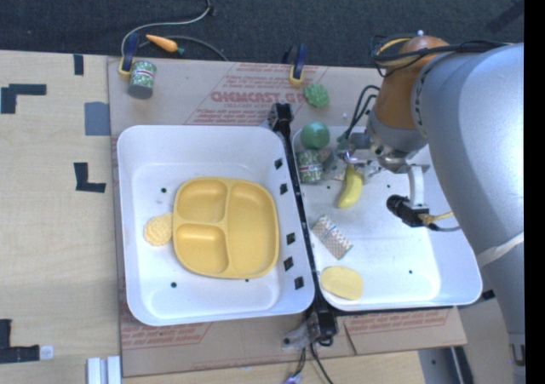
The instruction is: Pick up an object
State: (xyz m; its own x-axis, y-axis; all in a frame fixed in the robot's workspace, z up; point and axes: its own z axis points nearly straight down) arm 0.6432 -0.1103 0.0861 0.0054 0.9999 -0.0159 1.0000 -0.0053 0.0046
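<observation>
In the right bin [443,289], the banana [349,191] is seen just at six o'clock from the gripper [356,158], its long axis running from seven to one o'clock; whether anything is grasped cannot be told.

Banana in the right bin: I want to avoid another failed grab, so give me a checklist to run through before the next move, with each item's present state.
1. Gripper is over the right bin: ok, it sits at the bin's far left part.
2. Gripper is near the banana: ok, just above its upper end.
3. Banana is held between the fingers: cannot tell, the wrist hides them.
4. Banana has room around it: not ok, the small can and green ball crowd its left.
5. Other targets lie apart: ok, the foil packet and yellow pad lie nearer the front.
</observation>
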